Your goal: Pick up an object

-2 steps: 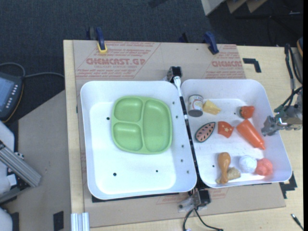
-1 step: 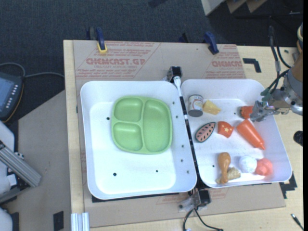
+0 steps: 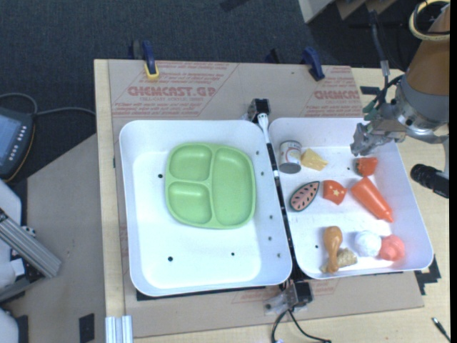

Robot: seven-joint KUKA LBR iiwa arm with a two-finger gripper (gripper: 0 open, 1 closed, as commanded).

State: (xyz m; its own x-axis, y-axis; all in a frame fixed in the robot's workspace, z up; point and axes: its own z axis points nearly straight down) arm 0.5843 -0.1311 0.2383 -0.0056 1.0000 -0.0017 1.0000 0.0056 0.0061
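The right bin (image 3: 421, 224) holds several toy foods. Along its back are a small metal can (image 3: 289, 156), a yellow cheese wedge (image 3: 313, 160) and a small red piece (image 3: 366, 166). In the middle lie a seeded slice (image 3: 305, 196), a red strawberry-like piece (image 3: 333, 191) and an orange carrot (image 3: 371, 197). Near the front are a drumstick (image 3: 332, 245), a white ball (image 3: 368, 243) and a pink piece (image 3: 392, 249). My gripper (image 3: 362, 146) hangs at the back right of this bin, just above the small red piece. Nothing shows in its grasp.
The left bin (image 3: 143, 249) carries a green divided plate (image 3: 211, 185). A black divider with a cable runs between the bins (image 3: 275, 184). Blue clamps (image 3: 149, 57) hold the cardboard at the back. The arm's orange band (image 3: 432, 66) rises at the right edge.
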